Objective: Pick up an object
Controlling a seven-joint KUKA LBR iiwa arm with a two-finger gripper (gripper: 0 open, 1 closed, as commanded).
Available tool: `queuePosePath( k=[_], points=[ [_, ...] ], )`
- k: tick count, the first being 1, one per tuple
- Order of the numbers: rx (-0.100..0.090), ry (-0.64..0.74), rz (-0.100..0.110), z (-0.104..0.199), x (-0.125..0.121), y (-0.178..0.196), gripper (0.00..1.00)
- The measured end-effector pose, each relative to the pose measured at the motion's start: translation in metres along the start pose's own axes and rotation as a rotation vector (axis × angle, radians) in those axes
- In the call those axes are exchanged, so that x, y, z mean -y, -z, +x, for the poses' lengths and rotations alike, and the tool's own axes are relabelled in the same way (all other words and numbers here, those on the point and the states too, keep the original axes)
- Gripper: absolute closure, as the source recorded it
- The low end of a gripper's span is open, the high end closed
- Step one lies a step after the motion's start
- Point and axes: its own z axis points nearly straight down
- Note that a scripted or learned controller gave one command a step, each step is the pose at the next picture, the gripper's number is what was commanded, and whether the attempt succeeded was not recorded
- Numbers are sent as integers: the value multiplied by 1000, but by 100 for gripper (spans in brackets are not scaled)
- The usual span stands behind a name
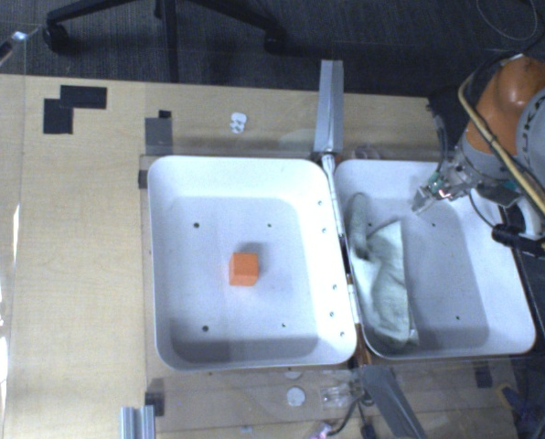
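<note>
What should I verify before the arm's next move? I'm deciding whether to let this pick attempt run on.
1. A target is in plain sight: ok. The orange block lies alone in the left bin.
2. A second candidate exists: ok. A grey-white cloth lies crumpled along the left wall of the right bin.
3. The gripper is over a target: not ok. It hangs at the right bin's upper edge, apart from the cloth and far from the block.
4. Something is held: cannot tell.
5. Path down to the block is free: ok, nothing lies near it.
</note>
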Motion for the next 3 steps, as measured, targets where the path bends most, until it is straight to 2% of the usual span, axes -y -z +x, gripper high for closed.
queuePosePath(
  k=[1, 2, 3],
  points=[
    [1, 27, -1, -33, -2, 68, 100],
    [-2, -14, 3, -10, 57, 52, 100],
    [-3, 6, 4, -3, 76, 44, 100]
  ],
)
